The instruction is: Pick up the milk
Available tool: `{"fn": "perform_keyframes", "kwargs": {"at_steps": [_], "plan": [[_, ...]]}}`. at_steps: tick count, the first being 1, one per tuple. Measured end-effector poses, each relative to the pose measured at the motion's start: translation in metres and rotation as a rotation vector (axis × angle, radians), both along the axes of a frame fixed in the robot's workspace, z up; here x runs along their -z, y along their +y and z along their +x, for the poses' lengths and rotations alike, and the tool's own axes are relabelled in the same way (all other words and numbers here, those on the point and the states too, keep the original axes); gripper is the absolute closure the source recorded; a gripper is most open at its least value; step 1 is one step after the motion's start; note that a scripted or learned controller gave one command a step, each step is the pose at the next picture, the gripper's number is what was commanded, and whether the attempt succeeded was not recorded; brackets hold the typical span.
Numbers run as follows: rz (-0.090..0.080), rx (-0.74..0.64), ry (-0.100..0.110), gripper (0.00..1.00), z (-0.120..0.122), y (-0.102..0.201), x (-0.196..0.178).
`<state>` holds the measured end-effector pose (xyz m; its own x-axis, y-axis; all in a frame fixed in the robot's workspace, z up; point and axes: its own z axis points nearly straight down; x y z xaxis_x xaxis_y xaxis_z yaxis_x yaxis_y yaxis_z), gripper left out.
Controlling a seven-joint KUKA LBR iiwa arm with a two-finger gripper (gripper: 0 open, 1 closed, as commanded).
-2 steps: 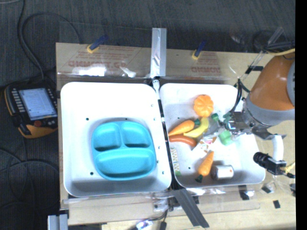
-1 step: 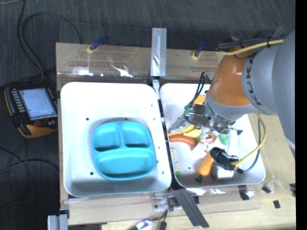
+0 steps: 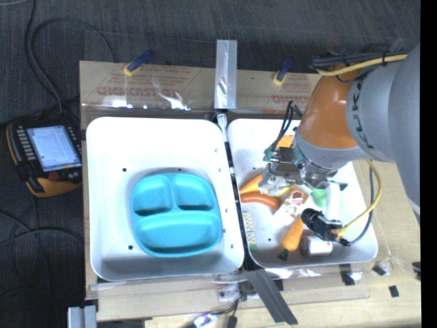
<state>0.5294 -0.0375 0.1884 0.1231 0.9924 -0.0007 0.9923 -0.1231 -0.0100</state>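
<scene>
Milk (image 3: 296, 198), a small white carton with red and green print, lies in the right bin (image 3: 365, 241) among toy food, just under the gripper (image 3: 281, 176). Nearest the camera, a carrot (image 3: 293, 234) points toward the bin's front rim, beside a white block (image 3: 318, 247). Whether the fingers are wide or narrow cannot be told. An orange pepper (image 3: 257, 198) lies left of the carton. Farther left, a blue divided plate (image 3: 177, 212) sits in the left bin (image 3: 109, 149).

One fixed camera looks down at a slant from above the bench (image 3: 109, 74), far enough to frame both bins: left bin (image 3: 109, 183), right bin (image 3: 362, 248). The arm (image 3: 382, 108) enters from the right.
</scene>
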Motion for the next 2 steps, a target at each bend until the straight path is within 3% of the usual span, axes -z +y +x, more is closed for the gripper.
{"fn": "perform_keyframes", "kwargs": {"at_steps": [1,2], "plan": [[-0.002,0.158,-0.003,1.0,-0.022,0.084,0.007],[-0.003,0.277,-0.002,1.0,-0.047,0.054,0.007]]}}
